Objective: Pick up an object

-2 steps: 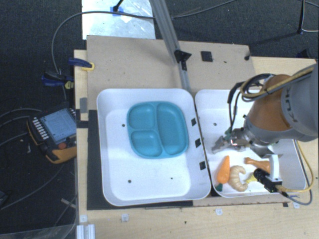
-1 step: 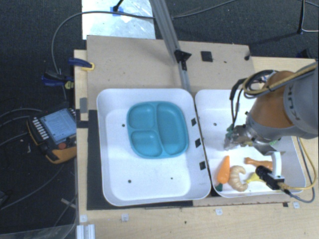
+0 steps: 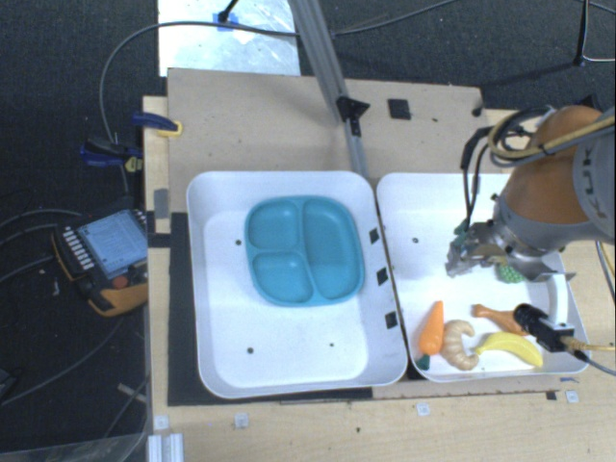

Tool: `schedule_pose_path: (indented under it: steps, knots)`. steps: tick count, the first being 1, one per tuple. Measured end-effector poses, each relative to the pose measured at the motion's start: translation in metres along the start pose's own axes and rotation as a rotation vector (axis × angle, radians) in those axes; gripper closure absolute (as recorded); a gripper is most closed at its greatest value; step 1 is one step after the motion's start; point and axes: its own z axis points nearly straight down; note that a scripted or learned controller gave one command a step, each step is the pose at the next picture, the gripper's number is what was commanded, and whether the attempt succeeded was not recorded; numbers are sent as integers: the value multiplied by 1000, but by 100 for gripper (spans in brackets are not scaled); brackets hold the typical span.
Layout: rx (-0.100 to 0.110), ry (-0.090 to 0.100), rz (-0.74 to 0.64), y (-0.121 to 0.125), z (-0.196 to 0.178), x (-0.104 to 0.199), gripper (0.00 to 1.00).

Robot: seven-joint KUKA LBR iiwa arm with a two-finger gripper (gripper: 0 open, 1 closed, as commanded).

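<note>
Our tool sits low over the right bin, roughly mid-bin; we can't tell how it's set from this angle. The pickable stuff is all toward the bin's near edge: carrot standing roughly along the bin's depth, banana lying across it, a tan piece between them. Green item is just beside the tool, arm side, so we'd call that the nearest target.
</note>
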Motion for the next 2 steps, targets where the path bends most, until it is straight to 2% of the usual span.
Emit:
schedule_pose_path:
  steps: [2]
  knots:
    - [0, 0, -2, 8, -103, 12, 100]
